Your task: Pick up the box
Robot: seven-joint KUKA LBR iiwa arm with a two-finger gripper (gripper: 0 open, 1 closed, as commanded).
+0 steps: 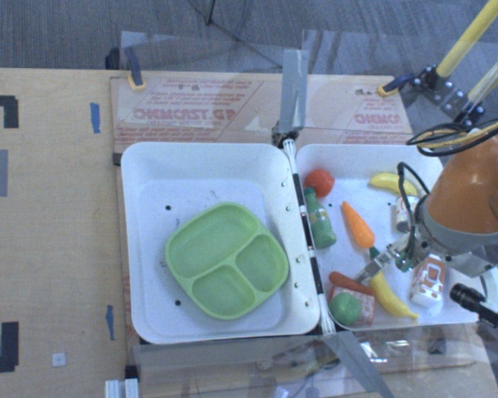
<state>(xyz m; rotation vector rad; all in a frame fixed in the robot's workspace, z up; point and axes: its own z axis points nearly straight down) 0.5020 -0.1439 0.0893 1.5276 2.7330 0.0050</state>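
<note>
One box (pixel 428 282) lies lengthwise toward the right bin's (pixel 349 157) front wall.

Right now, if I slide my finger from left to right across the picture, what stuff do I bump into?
Green divided plate → green bottle → orange carrot → white and orange box, under the arm's orange band.
</note>
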